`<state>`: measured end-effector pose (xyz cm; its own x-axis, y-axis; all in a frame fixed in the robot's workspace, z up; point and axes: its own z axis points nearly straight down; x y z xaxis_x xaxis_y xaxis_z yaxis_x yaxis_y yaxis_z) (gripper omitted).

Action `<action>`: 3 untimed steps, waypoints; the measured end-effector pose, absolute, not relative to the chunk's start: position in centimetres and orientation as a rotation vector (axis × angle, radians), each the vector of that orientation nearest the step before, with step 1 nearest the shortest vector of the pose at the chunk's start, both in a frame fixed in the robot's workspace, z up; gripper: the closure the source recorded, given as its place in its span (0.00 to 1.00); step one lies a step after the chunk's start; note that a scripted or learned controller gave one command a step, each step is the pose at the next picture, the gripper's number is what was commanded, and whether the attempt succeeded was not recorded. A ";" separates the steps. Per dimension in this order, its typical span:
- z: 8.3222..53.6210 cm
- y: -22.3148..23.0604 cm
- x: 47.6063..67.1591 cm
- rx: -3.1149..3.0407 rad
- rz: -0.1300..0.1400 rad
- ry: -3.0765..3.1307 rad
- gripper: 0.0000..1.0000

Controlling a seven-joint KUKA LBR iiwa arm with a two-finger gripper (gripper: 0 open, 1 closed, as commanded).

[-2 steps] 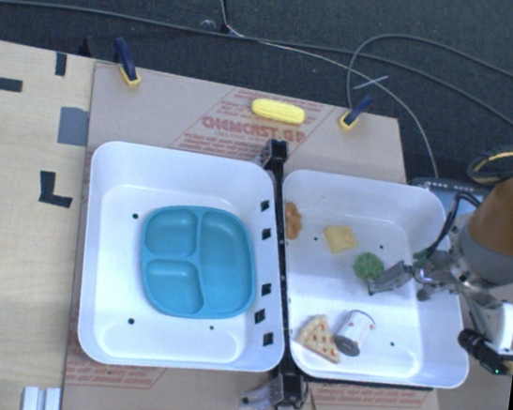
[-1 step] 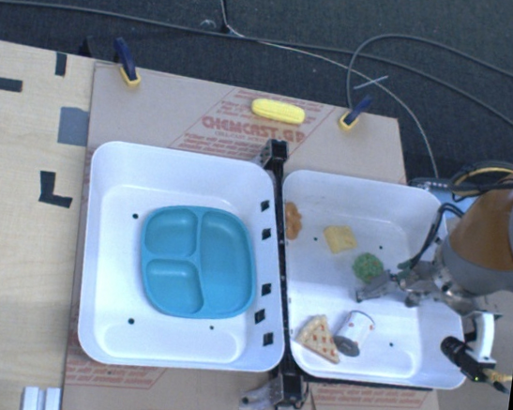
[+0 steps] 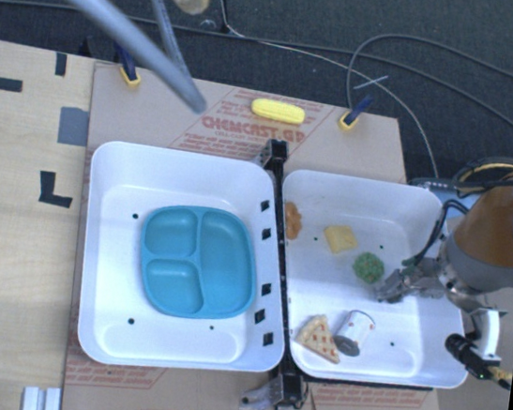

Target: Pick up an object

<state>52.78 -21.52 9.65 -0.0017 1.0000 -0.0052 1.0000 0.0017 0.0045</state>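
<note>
The right bin holds several small items. A green broccoli-like ball lies near its middle, and a yellow chunk sits just up-left of it. An orange piece rests by the bin's left wall. Near the front lie a pizza slice and a small white and grey cup on its side. My gripper is low in the right bin, just right of the green ball and close to it. Nothing shows in its grasp.
The left bin holds a blue divided plate. A yellow banana-like item lies on the cardboard behind the bins. A black divider clip runs between the bins. Cables cross the dark floor behind.
</note>
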 end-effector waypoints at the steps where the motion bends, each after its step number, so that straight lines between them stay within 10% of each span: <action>1: 14.4 -20.8 52.2 2.219 0.001 2.222 1.00; 3: 23.1 -21.8 52.3 2.217 0.002 2.219 1.00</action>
<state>52.31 -21.77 23.12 -0.0011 1.0000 -0.0023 1.0000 0.0011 0.0041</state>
